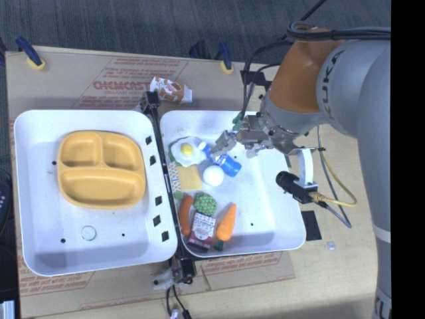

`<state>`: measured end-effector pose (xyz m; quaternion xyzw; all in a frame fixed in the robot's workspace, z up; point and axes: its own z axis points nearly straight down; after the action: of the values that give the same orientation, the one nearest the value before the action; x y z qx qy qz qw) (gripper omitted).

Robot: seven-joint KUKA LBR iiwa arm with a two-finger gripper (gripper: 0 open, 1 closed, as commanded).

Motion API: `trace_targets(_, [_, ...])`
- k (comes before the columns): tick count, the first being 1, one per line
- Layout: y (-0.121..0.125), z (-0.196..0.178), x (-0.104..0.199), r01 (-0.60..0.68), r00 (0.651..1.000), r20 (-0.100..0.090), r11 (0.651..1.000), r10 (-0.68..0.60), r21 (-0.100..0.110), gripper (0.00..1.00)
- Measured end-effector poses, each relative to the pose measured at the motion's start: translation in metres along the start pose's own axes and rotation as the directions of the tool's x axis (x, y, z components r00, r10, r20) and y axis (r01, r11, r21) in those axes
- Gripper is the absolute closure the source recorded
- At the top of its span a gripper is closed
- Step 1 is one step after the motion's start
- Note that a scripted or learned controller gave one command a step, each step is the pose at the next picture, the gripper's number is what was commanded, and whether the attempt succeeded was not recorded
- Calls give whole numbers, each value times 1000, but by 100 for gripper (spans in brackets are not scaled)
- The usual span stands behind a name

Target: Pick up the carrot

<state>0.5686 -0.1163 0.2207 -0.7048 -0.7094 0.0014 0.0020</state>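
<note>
Camera view: smooth tapered orange carrot, glossy.

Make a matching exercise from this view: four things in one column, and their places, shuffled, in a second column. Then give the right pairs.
Things:
1. carrot
2. yellow divided plate
3. fried egg
4. gripper

Places:
A. in the left bin
B. near the front edge of the right bin, tilted
C. over the middle of the right bin, above a blue item
D. in the right bin close to the divider, at the back of the food pile

Pairs: 1-B, 2-A, 3-D, 4-C
</note>
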Motion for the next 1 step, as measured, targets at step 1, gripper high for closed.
trace_targets(1, [-80, 77, -19, -137, 991, -1, 991, 137, 2, 0])
